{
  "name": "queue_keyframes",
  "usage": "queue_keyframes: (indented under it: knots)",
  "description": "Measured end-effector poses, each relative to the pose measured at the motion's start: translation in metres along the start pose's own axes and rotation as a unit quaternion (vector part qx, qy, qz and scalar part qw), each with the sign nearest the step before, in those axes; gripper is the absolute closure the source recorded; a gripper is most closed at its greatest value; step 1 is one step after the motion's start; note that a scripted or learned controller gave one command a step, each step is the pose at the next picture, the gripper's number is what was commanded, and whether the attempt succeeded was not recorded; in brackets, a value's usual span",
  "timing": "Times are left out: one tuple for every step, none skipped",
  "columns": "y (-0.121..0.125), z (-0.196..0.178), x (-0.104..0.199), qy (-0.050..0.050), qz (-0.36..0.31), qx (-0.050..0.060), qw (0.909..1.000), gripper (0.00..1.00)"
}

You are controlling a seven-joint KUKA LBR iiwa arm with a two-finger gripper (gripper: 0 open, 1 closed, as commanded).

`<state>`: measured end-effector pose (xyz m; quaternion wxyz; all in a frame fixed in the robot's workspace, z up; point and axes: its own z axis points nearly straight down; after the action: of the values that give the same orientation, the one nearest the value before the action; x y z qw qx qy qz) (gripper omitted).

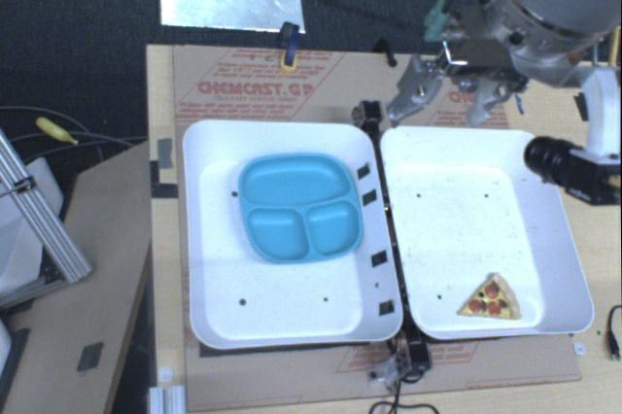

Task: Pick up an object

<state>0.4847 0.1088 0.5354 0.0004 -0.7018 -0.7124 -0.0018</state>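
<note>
Bench: jaws (447, 103) open above right bin (544, 208); pizza slice (491, 297) inside

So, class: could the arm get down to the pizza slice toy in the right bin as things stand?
Probably yes. The pizza slice lies alone near the right bin's front corner, with nothing over or beside it; the gripper hovers above the bin's far edge.

Gripper (449, 103) hangs from the grey arm — fingers apparently spread, empty.
</note>
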Motion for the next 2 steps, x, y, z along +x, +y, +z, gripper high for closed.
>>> queue_keyframes:
  knots:
    - [0.002,-0.011,-0.006,0.0,0.004,-0.002,1.0,1.0]
    - [0.002,0.014,0.079,-0.001,0.002,0.001,1.0,1.0]
